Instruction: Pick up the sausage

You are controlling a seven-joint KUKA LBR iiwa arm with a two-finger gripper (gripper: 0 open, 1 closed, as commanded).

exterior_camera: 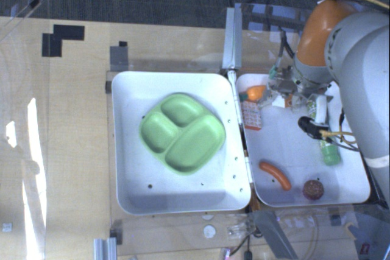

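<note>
The sausage (275,174), orange-red and slightly curved, lies on the floor of the right bin (292,131) near its front edge. My gripper (284,92) hangs over the back of that bin, well behind the sausage and apart from it. The grey arm with its orange band (318,30) comes in from the right above it.
Also in the right bin are a small orange item (256,93) at the back left, a red-and-white packet (251,115), a green bottle (329,153) on the right, and a brown round piece (313,189) beside the sausage. The left bin (134,192) holds a green divided plate (183,133).
</note>
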